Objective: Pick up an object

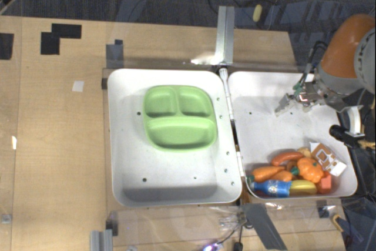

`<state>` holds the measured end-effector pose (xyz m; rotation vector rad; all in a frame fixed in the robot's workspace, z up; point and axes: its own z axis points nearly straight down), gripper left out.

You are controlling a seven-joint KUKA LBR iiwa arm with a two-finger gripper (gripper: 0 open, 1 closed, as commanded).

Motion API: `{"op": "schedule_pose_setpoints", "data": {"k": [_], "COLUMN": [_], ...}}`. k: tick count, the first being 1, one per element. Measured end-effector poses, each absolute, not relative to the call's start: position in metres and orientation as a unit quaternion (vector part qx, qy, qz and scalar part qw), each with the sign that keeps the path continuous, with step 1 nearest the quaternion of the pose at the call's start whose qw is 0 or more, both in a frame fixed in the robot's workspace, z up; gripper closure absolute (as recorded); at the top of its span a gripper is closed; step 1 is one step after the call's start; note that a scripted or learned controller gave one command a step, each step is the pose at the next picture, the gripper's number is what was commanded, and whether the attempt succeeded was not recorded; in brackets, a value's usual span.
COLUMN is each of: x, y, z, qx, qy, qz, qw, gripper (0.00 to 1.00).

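Bench of pale wood [53, 144] bearing two shallow white plastic bins side by side.

Left bin [126, 185]: holds one light green moulded plastic tray [178, 116] with three compartments, two small at the far side and one wide at the near side, lying flat near the middle.

Right bin [258, 126]: a heap of small toy items crowded in the near right corner, touching one another. Among them an orange carrot-shaped piece [267, 173], an orange pumpkin-shaped piece [309, 169], a blue piece [272, 187], a yellow piece [302, 187] and a brown and white patterned card [324, 156].

Grey arm with orange band [346, 53]: enters from the right. Its two-finger gripper [288, 104] hangs over the far part of the right bin, well apart from the heap, fingers spread narrowly with nothing between them.
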<state>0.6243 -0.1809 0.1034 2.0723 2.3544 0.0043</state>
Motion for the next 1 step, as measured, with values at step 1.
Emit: {"op": "schedule_pose_setpoints", "data": {"k": [1], "x": [0.5924], "y": [-0.1669], "z": [0.0898], "qx": [0.643], "qy": [0.766], "qz": [0.0035], "qw": [0.006], "gripper": [0.0]}}
